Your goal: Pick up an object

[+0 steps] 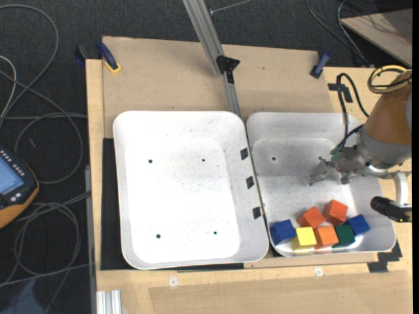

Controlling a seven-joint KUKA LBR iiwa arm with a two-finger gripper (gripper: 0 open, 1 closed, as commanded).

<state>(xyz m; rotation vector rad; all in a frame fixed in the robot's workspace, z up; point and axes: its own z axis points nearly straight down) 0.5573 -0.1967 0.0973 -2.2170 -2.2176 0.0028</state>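
Coloured cubes, none bearing legible writing, cluster [319, 227] in the near corner of the right white bin [288, 142] on the tabletop [170, 77], while the claw [325, 171] hovers above, spread and holding nothing.

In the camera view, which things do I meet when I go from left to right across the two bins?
Left bin → right bin → blue block → yellow block → gripper → second blue block

Grey arm [386, 146], orange band (black cable).
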